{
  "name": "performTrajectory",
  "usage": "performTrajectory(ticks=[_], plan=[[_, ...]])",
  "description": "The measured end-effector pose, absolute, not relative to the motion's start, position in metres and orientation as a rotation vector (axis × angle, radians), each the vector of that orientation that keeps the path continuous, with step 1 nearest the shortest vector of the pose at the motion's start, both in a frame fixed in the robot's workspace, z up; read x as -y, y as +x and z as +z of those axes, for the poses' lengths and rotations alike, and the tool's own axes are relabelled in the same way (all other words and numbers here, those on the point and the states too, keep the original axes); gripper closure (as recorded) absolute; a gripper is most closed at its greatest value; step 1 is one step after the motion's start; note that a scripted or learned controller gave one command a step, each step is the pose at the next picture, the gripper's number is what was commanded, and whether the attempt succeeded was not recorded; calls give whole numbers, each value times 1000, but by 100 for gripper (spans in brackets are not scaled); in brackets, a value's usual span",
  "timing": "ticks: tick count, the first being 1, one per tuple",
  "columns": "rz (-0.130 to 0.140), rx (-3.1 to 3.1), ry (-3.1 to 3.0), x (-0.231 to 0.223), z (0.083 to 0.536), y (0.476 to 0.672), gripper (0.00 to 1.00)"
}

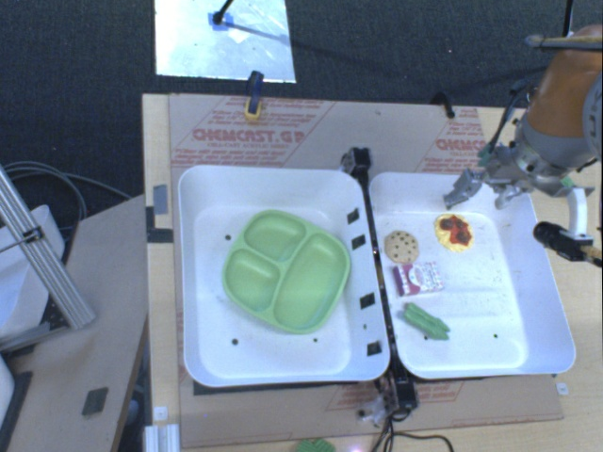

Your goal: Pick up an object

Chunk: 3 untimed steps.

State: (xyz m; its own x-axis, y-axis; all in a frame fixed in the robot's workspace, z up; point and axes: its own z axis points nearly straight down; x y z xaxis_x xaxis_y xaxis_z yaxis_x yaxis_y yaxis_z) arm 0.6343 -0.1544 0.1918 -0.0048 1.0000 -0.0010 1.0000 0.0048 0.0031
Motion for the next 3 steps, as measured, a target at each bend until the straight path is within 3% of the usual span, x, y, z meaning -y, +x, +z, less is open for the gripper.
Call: performTrajectory(ticks=[1, 2, 3], plan=[[-5, -2222, 2225, 186, 78, 613, 0], [-2, -2223, 2223, 178, 84, 569, 0], [5, -2224, 2211, 164, 85, 610, 0]])
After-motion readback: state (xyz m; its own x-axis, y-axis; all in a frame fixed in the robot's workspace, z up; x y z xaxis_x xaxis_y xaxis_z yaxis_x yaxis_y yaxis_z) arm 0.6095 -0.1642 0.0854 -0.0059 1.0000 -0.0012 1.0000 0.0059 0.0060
